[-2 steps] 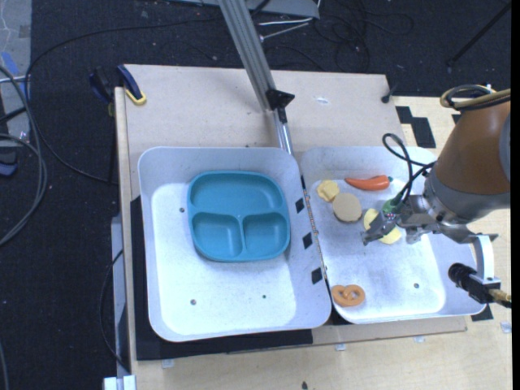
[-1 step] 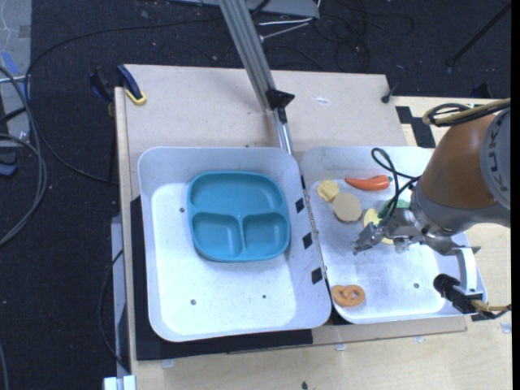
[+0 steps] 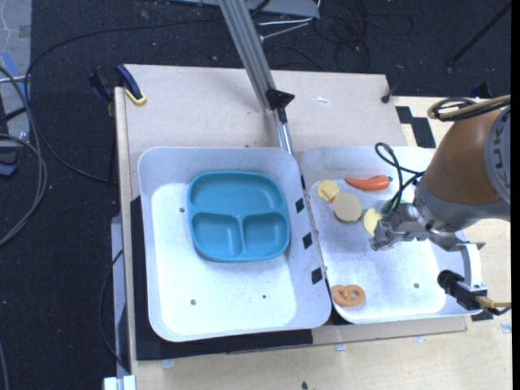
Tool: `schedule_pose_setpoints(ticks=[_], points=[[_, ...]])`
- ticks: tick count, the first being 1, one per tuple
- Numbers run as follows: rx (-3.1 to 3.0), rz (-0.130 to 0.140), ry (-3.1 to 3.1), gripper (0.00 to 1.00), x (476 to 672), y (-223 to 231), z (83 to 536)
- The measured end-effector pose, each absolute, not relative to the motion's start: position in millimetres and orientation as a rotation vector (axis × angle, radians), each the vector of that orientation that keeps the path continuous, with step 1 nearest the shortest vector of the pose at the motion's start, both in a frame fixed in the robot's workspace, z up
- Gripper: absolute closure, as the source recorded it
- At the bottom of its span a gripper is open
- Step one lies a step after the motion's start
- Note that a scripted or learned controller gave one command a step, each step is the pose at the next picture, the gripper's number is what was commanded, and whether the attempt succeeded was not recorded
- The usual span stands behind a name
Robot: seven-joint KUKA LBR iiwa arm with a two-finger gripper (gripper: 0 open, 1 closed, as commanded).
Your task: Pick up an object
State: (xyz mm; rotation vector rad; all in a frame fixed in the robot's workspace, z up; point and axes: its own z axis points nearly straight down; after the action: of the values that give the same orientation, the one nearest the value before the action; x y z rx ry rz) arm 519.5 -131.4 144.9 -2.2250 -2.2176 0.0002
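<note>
While the grey arm [image 3: 467, 169] reaches in over the tabletop's [image 3: 203, 104] right edge, two white bins lie side by side on it. One blue three-compartment plate [image 3: 240, 215] sits in the left bin [image 3: 171, 299], with bare floor along that bin's front and left rims. Four small items share the right bin [image 3: 406, 287]: an orange pepper [image 3: 367, 182] near the far rim, a tan round piece [image 3: 348, 209] and a yellow chunk [image 3: 327, 190] by the inner rim, and a pretzel [image 3: 348, 296] at the front inner corner. Another yellow piece [image 3: 371, 219] lies just beside the gripper [image 3: 382, 238], mid-bin; whether its fingers are apart or together cannot be told. Open floor remains toward the bin's front right corner.
</note>
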Motion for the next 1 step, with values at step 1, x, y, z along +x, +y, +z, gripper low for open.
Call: schedule_pose_setpoints(ticks=[1], points=[[-2.222, -0.005, -2.229, 1.0, 529.6, -131.0, 203.9]])
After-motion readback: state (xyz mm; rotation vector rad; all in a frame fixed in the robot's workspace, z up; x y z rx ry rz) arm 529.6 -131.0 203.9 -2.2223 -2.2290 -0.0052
